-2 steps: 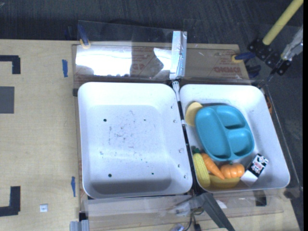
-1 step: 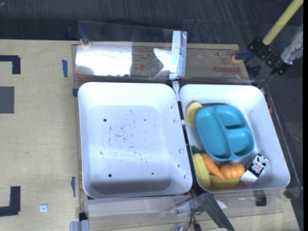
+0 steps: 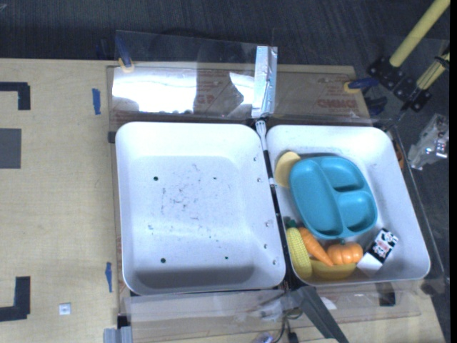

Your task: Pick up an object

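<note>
Camera view: I am looking down at a slant on a light wooden bench [image 3: 57, 191] that is bearing two bins side by side.
Left bin: the shallow white plastic bin on the left [image 3: 189, 199] is showing faint scuff marks and a few dark dots on its floor.
Right bin: the shallow white plastic bin on the right [image 3: 403, 199] is holding all the objects I am seeing for picking.
Largest object: a blue plastic plate with divided compartments [image 3: 334, 195] is lying in the middle of the right bin, tilted a little.
Beside it: a pale yellow rounded piece [image 3: 285, 166] is peeking out from under the plate's upper left edge, near the wall shared with the left bin.
Front cluster: a yellow toy corn cob [image 3: 298, 252] is lying along the right bin's left wall, with an orange toy carrot [image 3: 312, 245] touching it and an orange rounded toy [image 3: 346, 252] just beside that; all three are sitting just below the plate.
Under the cluster: a yellow curved piece [image 3: 332, 270] is showing beneath the orange toys.
Front right: a small white block with a black-and-white pattern [image 3: 382, 247] is resting near the plate's lower right corner.
Behind the bins: a clear plastic sheet [image 3: 193, 84] is standing along the far edge and catching glare.
Upper right: a yellow rod in black clamps [image 3: 421, 27] is slanting in beyond the bench.
My gripper: I am unable to tell its state from this view.
</note>
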{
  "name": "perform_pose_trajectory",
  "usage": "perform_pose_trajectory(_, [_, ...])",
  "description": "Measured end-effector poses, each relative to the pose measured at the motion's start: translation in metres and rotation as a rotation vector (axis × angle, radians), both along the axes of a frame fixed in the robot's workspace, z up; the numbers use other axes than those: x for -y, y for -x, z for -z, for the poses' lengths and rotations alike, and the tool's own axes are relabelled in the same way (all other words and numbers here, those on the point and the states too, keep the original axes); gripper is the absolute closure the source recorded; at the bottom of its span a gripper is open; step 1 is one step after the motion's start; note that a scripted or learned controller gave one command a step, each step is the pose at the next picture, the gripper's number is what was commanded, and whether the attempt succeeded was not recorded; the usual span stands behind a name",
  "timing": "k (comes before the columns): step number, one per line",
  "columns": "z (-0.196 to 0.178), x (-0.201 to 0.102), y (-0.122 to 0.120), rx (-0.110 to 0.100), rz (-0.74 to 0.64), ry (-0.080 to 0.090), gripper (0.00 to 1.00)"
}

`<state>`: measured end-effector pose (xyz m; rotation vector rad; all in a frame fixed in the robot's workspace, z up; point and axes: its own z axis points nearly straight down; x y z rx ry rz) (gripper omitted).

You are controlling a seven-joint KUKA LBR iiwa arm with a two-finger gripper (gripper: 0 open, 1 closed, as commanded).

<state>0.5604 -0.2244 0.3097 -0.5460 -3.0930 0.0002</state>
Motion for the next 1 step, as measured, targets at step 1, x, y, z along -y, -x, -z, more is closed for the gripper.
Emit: perform_pose_trajectory(1, [-0.1309,-0.0016,-0.0280,0.014,0.070,0.004,1.00])
